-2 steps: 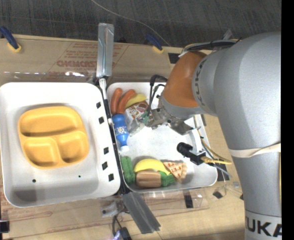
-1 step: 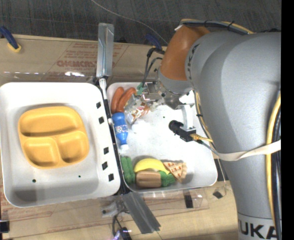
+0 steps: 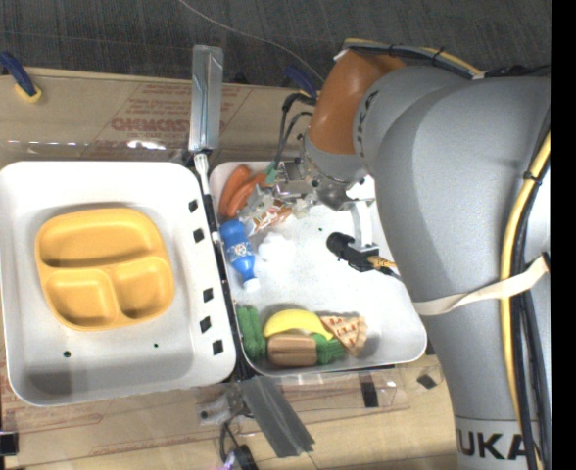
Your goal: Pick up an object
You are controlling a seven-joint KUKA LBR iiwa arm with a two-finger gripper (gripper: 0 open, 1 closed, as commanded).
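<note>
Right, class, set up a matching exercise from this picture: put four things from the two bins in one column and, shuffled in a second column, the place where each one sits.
Things:
1. yellow divided tray
2. blue bottle
3. orange carrot
4. banana

Places:
A. near edge of the right bin
B. far left corner of the right bin
C. middle of the left bin
D. against the left wall of the right bin, midway along

Pairs: 1-C, 2-D, 3-B, 4-A
</note>
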